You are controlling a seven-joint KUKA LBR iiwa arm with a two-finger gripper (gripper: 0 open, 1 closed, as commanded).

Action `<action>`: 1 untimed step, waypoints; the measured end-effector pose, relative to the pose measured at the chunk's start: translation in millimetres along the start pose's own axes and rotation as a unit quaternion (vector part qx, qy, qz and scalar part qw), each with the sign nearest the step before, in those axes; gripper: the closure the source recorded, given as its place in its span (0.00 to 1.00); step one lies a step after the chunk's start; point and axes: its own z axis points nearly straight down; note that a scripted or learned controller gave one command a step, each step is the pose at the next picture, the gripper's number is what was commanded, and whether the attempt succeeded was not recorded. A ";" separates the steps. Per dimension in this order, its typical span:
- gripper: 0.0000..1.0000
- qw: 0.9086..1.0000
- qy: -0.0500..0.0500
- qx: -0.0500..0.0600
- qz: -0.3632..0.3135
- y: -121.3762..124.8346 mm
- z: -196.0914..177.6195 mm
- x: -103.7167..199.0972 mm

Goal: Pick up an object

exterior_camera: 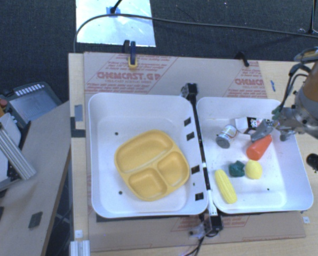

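Note:
In the right bin lie an orange carrot-shaped toy, a yellow lemon, a small teal piece, a yellow corn cob, a silver can on its side and a small black-and-white item. My gripper hangs over the bin's right half, just above and right of the carrot. Its two fingers stand apart, so it is open, with nothing between them. The left fingertip is close to the carrot's upper end.
The left bin holds a yellow divided plate. A black hinge strip runs between the bins. The arm's grey body comes in over the right bin's far right rim. A clamp sits on the cardboard behind the bins.

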 end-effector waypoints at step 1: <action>0.00 1.000 -0.001 -0.006 -0.002 2.5 -6.8 0.4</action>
